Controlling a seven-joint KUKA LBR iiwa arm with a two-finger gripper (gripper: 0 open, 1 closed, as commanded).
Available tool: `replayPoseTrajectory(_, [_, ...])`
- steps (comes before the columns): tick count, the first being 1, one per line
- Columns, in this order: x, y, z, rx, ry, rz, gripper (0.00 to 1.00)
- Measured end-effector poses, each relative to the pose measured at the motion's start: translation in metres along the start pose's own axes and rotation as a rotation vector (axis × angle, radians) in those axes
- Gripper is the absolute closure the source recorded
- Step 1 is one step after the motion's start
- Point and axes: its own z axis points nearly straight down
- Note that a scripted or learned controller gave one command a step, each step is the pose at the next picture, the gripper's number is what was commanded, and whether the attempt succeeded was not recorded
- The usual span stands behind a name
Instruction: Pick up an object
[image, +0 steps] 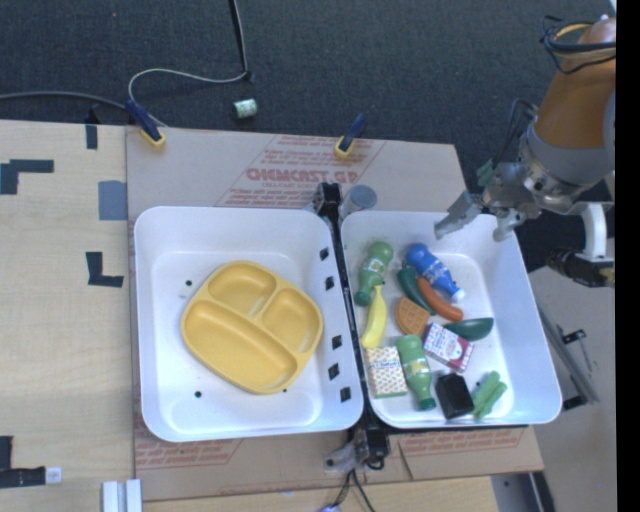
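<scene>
Hovering end effector (478, 222), fingers spread

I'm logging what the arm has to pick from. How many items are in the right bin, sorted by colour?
Right bin, main colour of each:
Green: 4 (bottles, chilli-like piece, pod)
Yellow: 2 (banana, cracker box)
Blue: 1 (bottle)
Orange: 1 (carrot)
Brown: 1 (cookie)
Pink and white: 1 (packet)
Black: 1 (block)
Total: 11

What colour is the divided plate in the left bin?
Yellow all over: the divided plate shows best in the camera view, lying in the left bin.
</scene>
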Motion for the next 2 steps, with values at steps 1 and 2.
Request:
replayPoseTrajectory(1, [-0.056, 0.020, 0.182, -0.003, -0.002, 0.001, 0.00])
replayPoseTrajectory(2, [-0.056, 0.020, 0.172, -0.005, -0.003, 0.000, 1.00])
